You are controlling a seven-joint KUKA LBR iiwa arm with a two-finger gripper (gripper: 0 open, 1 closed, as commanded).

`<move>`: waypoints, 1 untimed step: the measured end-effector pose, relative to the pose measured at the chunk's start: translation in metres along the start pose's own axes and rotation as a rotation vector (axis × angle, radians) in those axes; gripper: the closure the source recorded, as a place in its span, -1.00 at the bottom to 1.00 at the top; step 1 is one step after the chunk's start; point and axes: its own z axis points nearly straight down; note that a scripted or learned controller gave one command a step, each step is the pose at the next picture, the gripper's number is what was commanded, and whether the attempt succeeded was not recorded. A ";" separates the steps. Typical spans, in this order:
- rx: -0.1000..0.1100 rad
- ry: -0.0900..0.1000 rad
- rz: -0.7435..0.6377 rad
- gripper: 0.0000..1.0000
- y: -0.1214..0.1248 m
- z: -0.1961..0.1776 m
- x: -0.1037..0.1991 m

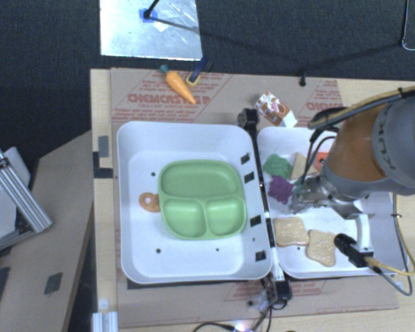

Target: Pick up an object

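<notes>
My gripper (301, 199) hangs low over the right bin (346, 272), under the grey arm with its orange band. It sits just right of a purple toy (281, 189) and above a toast-like piece (290, 231). A second toast piece (322, 247) lies near the bin's front. A green leafy toy (277, 164) and a tan piece (299, 164) rest at the bin's back left. An orange-red bit (320, 161) peeks out beside the arm. The arm hides much of this bin.
The left bin (135, 185) holds a green divided tray (199, 199) and a small pretzel-like ring (149, 202). A toy carrot (180, 86) and a small packaged snack (273, 108) lie on the cardboard behind the bins. A shiny sheet (151, 19) lies farther back.
</notes>
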 end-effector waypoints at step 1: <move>-0.002 -0.001 0.001 1.00 -0.002 -0.060 -0.007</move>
